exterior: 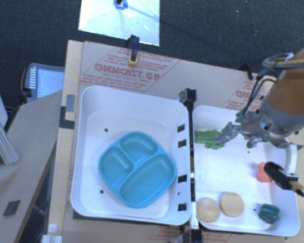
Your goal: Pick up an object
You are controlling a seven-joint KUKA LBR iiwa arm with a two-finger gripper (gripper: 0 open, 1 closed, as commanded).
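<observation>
The gripper [230, 132] hangs low over the far left part of the right bin [245, 176], its tip right at the right-hand end of a green leafy toy [208, 137]; whether its fingers are spread, closed or pinching the green piece cannot be told from this slanted view, since the metal tip is small and blurred against the toy. The green toy lies flat on the bin floor close to the divider between the bins. Behind the gripper, the grey wrist and the orange band of the arm [296, 93] rise toward the right. Elsewhere in the right bin, a pink-orange piece [263, 172] sits near the right wall, partly behind a black part of the rig, a dark green block [269, 212] lies in the near right corner, and two tan round cookies [219, 207] rest side by side along the near wall. The left bin [97, 110] holds a blue divided plate [137, 168] lying flat.
</observation>
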